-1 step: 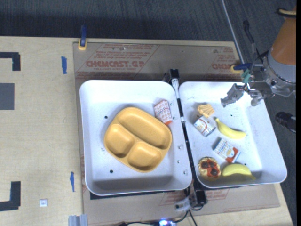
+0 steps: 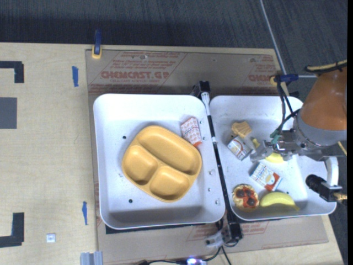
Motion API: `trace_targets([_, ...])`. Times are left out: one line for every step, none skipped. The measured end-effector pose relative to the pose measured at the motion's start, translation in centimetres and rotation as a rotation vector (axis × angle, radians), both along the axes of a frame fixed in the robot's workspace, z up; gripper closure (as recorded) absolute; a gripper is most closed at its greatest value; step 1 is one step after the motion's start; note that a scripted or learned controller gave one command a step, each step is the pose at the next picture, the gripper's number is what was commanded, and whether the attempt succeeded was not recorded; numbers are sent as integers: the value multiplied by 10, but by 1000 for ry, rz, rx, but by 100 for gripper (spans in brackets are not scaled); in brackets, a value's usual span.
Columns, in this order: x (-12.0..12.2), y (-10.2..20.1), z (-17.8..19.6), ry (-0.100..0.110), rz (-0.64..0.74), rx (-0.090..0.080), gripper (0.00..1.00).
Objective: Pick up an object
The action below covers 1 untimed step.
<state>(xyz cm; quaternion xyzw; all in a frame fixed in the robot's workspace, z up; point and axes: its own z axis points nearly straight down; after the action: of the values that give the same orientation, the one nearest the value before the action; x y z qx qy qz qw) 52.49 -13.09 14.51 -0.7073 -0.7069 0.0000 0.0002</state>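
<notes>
Camera view, looking down: the left bin [image 2: 110, 148] holds a yellow divided tray [image 2: 161, 162] with a small red-and-white packet [image 2: 191, 130] just beside its upper right edge. The right bin [image 2: 220, 115] holds a tan pastry [image 2: 241, 129], a small can [image 2: 237, 147], a white carton [image 2: 265, 175], a banana [image 2: 278, 201] and a round pizza toy [image 2: 245, 196]. The gripper [image 2: 276, 147] sits low above a yellow item [image 2: 275, 158] near the carton; whether it grips anything cannot be told.
</notes>
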Motion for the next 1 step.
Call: trace_targets([-20,26,-56,-17,-2,-8,0])
